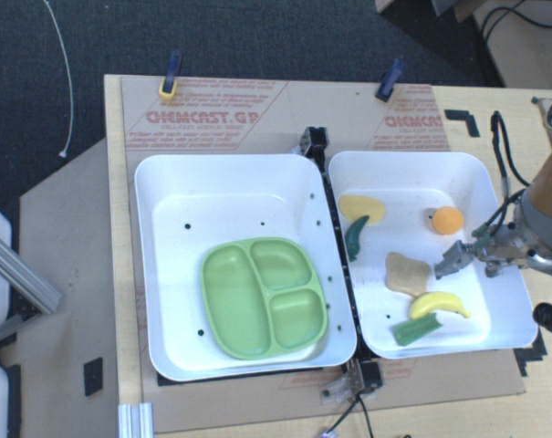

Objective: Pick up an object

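Glossy white bins [166, 272] hold a smooth green tray [262, 297].

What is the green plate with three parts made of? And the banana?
The green plate looks like smooth plastic: one even colour, soft shine, moulded dividers. The banana is probably a plastic toy, uniformly bright yellow and glossy, though real fruit can't be ruled out.

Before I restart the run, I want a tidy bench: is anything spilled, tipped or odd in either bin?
Nothing stands out. The green tray lies flat in the left bin. In the right bin, the orange ball, banana, tan piece and green pieces lie loosely scattered, none over the rim.
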Robot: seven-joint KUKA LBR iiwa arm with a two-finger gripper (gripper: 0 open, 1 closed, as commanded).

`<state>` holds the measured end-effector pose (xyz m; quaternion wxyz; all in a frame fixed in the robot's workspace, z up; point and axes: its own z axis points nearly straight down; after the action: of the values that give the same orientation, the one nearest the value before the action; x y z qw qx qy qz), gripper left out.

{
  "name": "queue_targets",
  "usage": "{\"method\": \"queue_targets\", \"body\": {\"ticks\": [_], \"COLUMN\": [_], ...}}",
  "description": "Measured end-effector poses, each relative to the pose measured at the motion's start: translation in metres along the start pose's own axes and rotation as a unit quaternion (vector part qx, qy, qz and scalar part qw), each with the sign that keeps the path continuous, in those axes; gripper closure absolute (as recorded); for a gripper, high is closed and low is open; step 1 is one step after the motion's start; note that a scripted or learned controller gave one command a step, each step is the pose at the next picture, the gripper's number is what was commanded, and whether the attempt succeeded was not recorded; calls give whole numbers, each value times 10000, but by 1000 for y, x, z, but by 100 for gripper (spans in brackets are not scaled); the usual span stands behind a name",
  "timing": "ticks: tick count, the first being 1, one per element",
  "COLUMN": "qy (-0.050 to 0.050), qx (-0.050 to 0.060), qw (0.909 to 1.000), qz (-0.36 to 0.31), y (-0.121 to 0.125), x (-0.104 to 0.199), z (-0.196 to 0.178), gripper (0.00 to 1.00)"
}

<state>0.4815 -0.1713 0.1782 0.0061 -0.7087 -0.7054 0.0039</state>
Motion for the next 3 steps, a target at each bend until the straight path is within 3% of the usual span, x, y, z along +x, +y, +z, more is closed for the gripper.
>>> {"method": "queue_targets", "body": {"ticks": [1, 2, 3], "qy": [-16, -4, -17], "qx": [-67, -43, -85], "qw": [10000, 10000, 10000], "qz": [-22, -20, -20], "y": [3, 4, 6], "x": [0, 0, -1], "z": [-7, 36, 85], "gripper": [0, 0, 0]}}
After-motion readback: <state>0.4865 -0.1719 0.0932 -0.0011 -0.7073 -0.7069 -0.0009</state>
